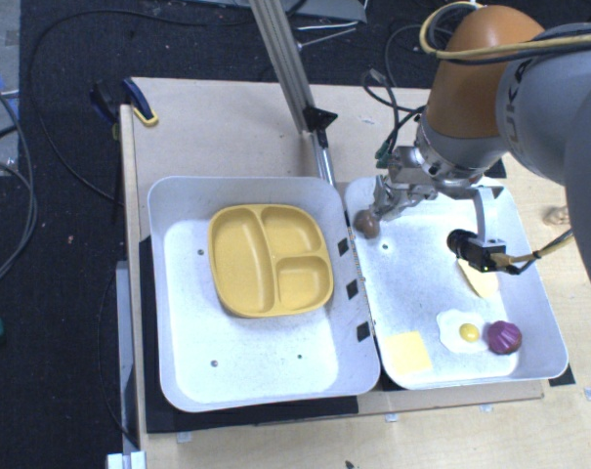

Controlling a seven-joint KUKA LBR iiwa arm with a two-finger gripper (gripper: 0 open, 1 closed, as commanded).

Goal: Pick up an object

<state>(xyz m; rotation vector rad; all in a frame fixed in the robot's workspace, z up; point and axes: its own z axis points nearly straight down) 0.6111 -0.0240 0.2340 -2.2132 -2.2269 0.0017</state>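
Nearest you, at the right bin's 6 o'clock edge, you've got a flat yellow square lying on the floor of the bin. Just toward 3 o'clock from it sits a fried-egg toy, and a purple ball-shaped piece is touching or just beside the egg's 3 o'clock side. Further back, around 2 o'clock from the egg, a pale yellow wedge lies partly under a black fitting with a cable. In the left bin you see a yellow three-compartment tray sitting roughly centre, flat, nothing in it. Going further back in the right bin, a small brown object sits at its 10 o'clock corner, right against the wall next to the left bin. The hand is right over it, fingertips down at the brown object's 1 o'clock side, touching or nearly so. You can't tell from this angle whether the fingers are apart or together, or whether the object is between them. Behind that, the orange-banded arm comes in from 2 o'clock. The desk runs bare to 12 o'clock, with a blue-and-yellow clamp at its 10 o'clock corner.
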